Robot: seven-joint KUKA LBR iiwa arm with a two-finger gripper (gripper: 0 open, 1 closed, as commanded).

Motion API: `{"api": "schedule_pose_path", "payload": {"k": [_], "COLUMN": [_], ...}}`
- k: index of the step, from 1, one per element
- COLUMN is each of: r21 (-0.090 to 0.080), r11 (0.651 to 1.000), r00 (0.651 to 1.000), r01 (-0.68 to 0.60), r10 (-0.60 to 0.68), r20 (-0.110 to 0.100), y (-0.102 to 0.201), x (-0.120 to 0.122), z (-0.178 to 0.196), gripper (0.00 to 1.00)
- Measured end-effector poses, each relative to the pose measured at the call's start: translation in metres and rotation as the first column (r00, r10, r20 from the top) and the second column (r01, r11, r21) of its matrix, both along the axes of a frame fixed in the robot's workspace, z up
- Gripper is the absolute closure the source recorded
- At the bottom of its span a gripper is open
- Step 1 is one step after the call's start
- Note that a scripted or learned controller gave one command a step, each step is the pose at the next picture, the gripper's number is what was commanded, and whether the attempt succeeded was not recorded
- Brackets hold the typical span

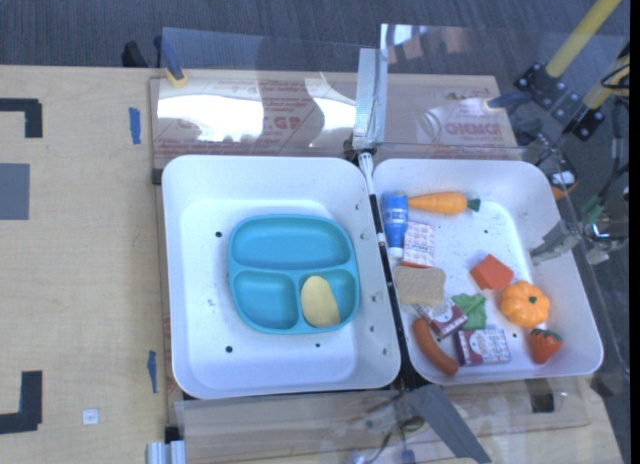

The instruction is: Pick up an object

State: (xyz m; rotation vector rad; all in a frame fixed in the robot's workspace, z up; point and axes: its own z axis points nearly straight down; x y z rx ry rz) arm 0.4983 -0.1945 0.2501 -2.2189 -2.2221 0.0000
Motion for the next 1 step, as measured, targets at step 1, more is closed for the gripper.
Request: {"api": "schedule_pose_path", "payload": {"k": [1], "r21": [0.003], "r11": [0.999], "r00": [0.999], "r01": [0.034], "r10": [-0.034], "r20": [-0.014], "y": [0.0237], "x": [0.0812], "z": [-0.1537], "gripper": [0.0]}}
